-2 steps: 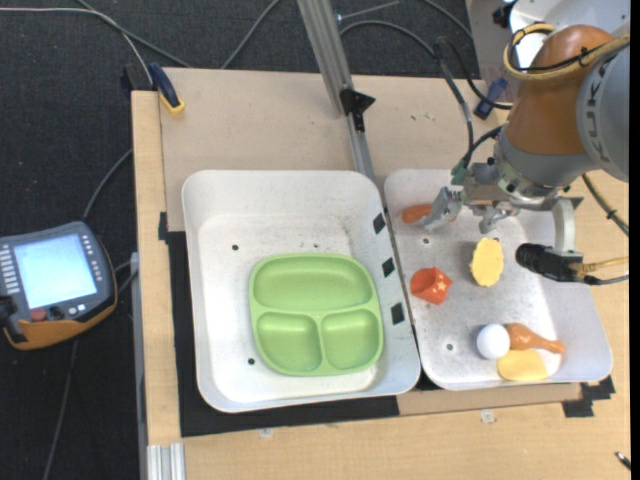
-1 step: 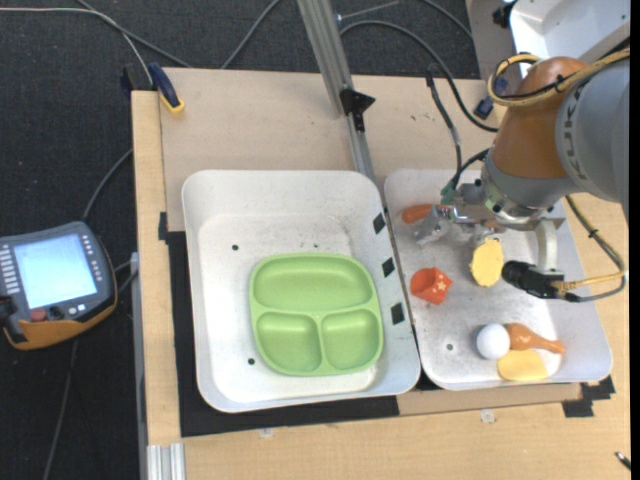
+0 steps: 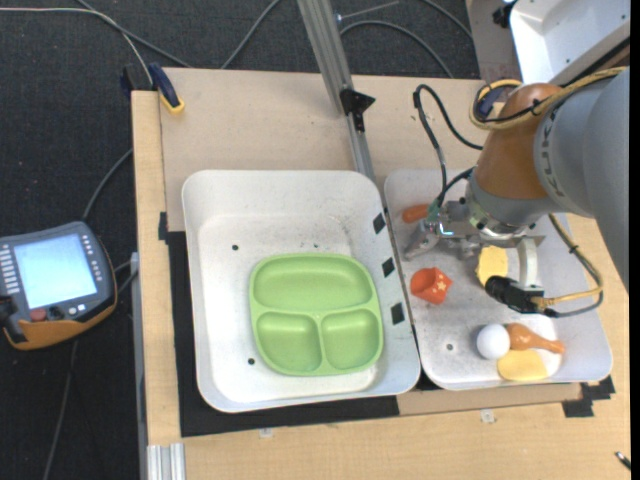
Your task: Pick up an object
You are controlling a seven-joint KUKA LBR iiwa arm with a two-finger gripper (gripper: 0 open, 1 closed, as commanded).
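The right bin holds several small toys: an orange piece near its far left, a red-orange pepper-like piece, a yellow block, a white ball, a drumstick and a pale yellow piece. My gripper hangs low over the bin's far left part, just right of the orange piece and above the red-orange one. The wrist hides how its jaws stand. Nothing is visibly held.
The left bin holds a green divided plate. A slanted metal post rises behind the bins. Cables trail by the arm's orange band. A pendant lies off the bench, left.
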